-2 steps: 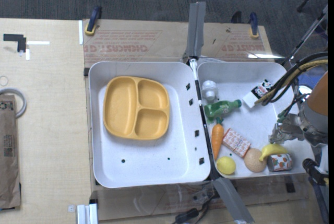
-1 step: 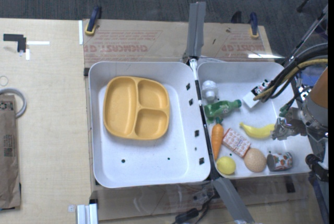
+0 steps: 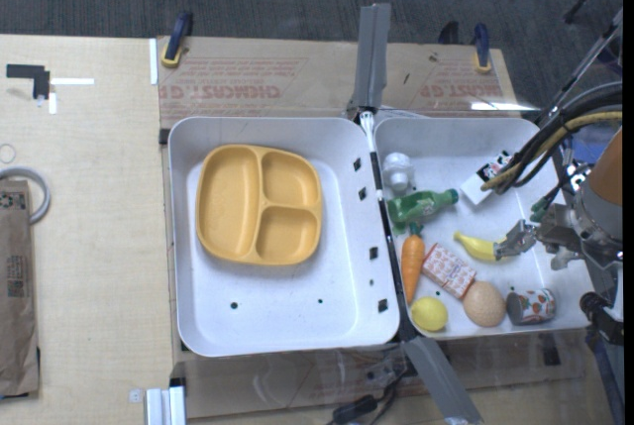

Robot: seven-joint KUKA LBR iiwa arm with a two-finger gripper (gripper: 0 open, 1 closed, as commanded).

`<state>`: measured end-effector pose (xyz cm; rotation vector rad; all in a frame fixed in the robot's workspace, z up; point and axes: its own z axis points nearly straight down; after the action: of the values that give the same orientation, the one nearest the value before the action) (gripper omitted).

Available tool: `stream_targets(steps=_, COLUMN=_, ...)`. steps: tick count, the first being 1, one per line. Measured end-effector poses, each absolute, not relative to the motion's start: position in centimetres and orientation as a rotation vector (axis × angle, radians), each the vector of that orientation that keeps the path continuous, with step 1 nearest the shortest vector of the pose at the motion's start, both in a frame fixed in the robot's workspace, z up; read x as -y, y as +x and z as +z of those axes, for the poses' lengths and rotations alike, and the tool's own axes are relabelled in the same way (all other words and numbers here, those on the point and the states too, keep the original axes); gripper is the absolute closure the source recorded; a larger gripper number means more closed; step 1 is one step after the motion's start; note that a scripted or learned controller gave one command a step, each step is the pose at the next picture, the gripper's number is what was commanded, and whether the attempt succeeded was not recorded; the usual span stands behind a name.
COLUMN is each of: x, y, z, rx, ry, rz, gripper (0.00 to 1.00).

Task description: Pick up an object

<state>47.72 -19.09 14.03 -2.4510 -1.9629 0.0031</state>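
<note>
Banana (image 3: pixel 476 246) lies just beside the gripper (image 3: pixel 515 243) — not visibly held.

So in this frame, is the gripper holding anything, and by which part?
Nothing visibly held. The gripper sits right beside the banana's right end in the right bin, but the banana lies on the bin floor.

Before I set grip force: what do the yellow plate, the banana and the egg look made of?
Plate: likely moulded plastic, matte; even yellow colour, rounded dividers between three compartments.
Banana: probably toy plastic, slightly glossy; uniform bright yellow, a pale highlight.
Egg: smooth tan shell, plastic or wood; too small to tell which.
</note>
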Motion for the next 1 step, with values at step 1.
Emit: stream_targets(steps=1, x=16.79, y=52.05, z=9.08, rx=2.077, ry=-2.356, rz=0.004, gripper=0.00)
